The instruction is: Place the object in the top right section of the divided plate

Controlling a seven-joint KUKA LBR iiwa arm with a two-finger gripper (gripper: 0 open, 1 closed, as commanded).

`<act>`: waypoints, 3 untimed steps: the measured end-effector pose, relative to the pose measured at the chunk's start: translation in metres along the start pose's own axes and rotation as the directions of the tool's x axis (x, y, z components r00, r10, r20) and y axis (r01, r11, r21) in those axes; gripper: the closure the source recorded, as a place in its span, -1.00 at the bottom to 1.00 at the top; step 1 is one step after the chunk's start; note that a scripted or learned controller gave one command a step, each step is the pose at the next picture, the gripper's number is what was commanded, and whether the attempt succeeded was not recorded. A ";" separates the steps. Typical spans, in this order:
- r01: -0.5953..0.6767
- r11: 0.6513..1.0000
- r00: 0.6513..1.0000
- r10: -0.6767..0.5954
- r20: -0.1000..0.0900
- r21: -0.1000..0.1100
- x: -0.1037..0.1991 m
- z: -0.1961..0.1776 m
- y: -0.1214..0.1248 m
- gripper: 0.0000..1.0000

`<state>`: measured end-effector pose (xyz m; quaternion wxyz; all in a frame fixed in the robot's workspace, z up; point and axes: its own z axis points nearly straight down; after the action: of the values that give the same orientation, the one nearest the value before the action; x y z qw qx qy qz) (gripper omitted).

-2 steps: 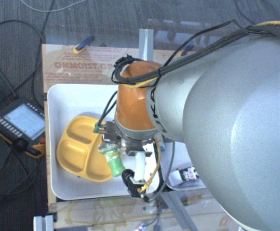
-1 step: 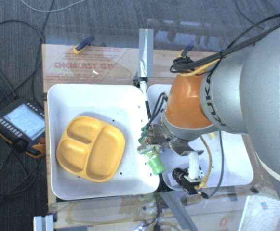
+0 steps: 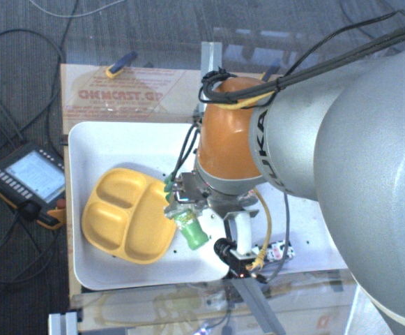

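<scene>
White bin (image 3: 104, 271): shallow, smooth plastic, rounded corners, on the bench. In its left half lay the divided plate (image 3: 127, 215), glossy yellow plastic, rounded outline, with two smaller hollows on its far side and one broad hollow on its near side, split by soft raised ridges.

Green object (image 3: 192, 232): small, translucent, bottle-like, pale neck end pointing up-left, lying tilted just off the plate's right rim, on the bin floor. It sat directly under the end effector (image 3: 181, 199), whose metal parts crowded against its upper end. Fingers were masked by the wrist housing; could not tell whether they were apart or clamped on the object.

Arm: matte grey shell, glossy orange band (image 3: 226, 135) above the wrist, black and yellow cables looped along it.

Far of the bin, a cardboard sheet (image 3: 125, 96) with faded red print. Left, on dark carpet, a handheld pendant (image 3: 28, 180) with lit screen.
</scene>
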<state>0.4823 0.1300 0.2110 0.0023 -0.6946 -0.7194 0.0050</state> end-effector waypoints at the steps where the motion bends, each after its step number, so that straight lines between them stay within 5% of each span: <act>1: 0.115 0.993 0.993 -0.115 0.003 -0.001 0.024 -0.004 0.022 1.00; 3: 0.066 0.998 0.998 -0.066 0.000 0.001 0.027 0.024 0.001 1.00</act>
<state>0.4823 0.1573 0.1866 0.0026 -0.6704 -0.7419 0.0052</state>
